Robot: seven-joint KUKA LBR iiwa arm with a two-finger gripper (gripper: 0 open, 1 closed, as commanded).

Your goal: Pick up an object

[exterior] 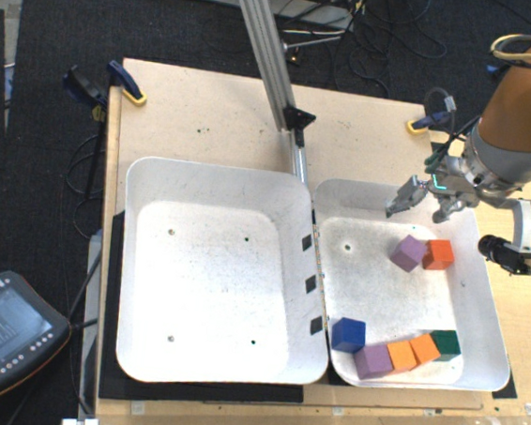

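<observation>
Two bins (212, 277) sit side by side mid-frame. In the right one, two blocks (421, 253) touch at upper right; four more (392, 350) line its lower edge.

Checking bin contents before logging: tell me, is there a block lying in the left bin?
No, the left bin holds no block; all six blocks, like the blue block, lie in the right bin.

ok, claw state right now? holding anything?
Claw: open, nothing between its fingers, hovering over the back edge of the right bin, above the purple block.
</observation>
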